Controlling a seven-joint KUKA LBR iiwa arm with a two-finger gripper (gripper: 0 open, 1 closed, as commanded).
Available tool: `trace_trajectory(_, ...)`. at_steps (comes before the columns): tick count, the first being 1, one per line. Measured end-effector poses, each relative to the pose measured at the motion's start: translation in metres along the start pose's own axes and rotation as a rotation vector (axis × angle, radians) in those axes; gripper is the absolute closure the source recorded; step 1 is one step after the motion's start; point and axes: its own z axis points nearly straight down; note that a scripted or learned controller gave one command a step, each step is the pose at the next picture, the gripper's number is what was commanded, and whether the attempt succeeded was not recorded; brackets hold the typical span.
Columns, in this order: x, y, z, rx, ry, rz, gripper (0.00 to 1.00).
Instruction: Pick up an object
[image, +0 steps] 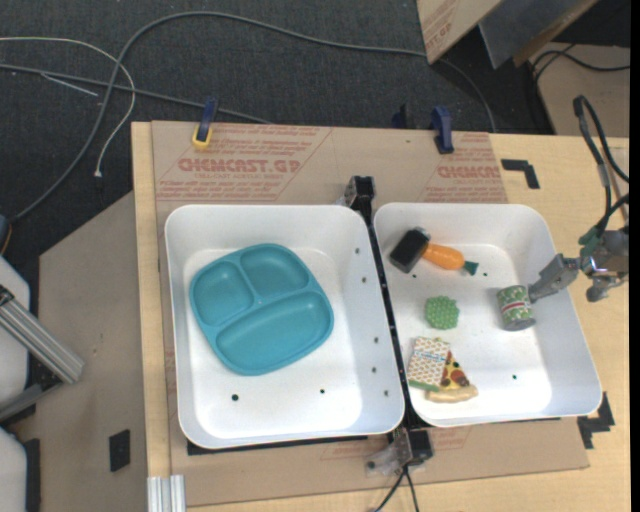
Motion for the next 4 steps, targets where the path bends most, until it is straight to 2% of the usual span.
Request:
trace_trajectory(1,0.0,0.001,-0.001,-0.003,-0.001,-0.001,0.0)
trace_trajectory(3,0.003,0.001,0.087,0.003,0.001,0.0,0.0)
trace_trajectory(4,0.008,0.001,0.149,0.004,0.002,-0.001,0.0)
